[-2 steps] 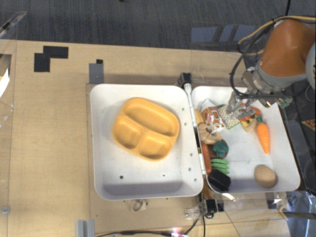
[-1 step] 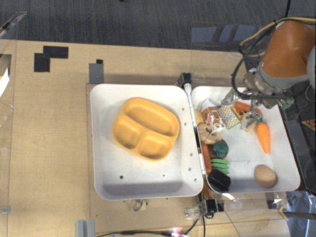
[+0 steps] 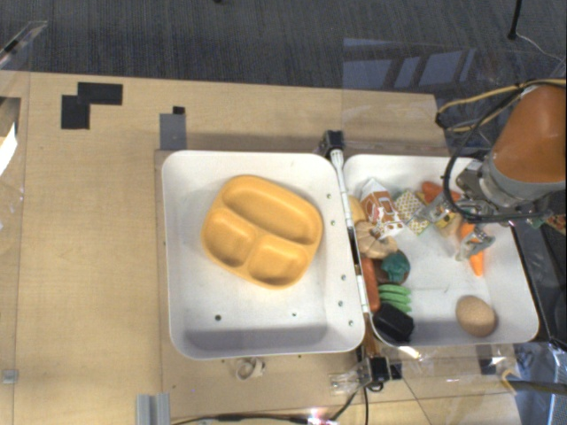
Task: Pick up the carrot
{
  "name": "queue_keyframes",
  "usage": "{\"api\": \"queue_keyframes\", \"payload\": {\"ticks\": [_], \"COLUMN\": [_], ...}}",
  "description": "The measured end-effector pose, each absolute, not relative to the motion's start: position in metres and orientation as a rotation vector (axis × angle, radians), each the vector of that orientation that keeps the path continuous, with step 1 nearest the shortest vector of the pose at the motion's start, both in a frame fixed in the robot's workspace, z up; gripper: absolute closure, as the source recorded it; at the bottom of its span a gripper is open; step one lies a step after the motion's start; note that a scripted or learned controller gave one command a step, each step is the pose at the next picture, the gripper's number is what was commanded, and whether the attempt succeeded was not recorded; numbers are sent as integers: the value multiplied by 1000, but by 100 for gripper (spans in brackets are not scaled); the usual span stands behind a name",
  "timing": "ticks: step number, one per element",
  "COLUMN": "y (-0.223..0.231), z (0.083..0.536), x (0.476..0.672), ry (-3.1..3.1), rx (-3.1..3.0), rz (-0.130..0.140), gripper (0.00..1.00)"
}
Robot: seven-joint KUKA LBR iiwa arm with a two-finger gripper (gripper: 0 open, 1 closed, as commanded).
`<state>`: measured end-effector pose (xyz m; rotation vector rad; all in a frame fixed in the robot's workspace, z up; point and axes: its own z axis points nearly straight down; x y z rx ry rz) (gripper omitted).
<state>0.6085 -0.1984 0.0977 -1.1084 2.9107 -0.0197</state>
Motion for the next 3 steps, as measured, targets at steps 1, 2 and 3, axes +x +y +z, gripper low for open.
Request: {"api": "queue_keyframes", "payload": {"ticks": [1, 2, 3], "y": [-206, -203, -203], "z": [99, 114, 113], "x": [580, 585, 585], "ry": [2781, 2767, 2768], "rx": [-1392, -1385, -1385], "rz": [-33, -43, -40], "gripper": [0, 100, 0]}}
